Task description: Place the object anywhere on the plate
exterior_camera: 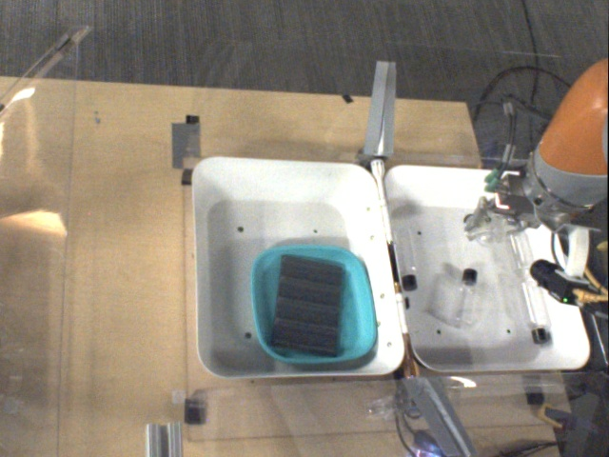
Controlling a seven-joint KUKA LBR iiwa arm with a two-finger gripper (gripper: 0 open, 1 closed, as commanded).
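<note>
Wooden bench [105,284], bare along its left side, with a pale glare patch near the left edge. Small dark bracket [186,141] on the bench just off the left bin's far-left corner.

Left white bin [221,255]: teal plate [311,305] in the near half, toward the near-right corner, close to the near wall. Dark ridged block [307,305] lies flat on the plate, roughly centred, long axis running far to near with a slight tilt. Its ridges run crosswise. The block sits fully inside the plate's rim.

Grey metal post [382,110] stands at the far end of the seam between the two bins.

Right white bin [428,208]: floor mostly bare. Small dark item [468,276] near the middle. A clear, glassy thing [455,305] just near-side of it, too faint to identify. Another small dark bit [408,281] at the bin's left wall.

Arm [576,127] comes in from the right, orange band over the bin's far-right corner. Gripper [490,219] hangs over the far-right part of the right bin, well apart from plate and block. Fingers are translucent and blur into the white floor; cannot tell if released or clenched. Nothing visible between them.

Cables [509,93] on the floor past the bench's far-right corner.
</note>
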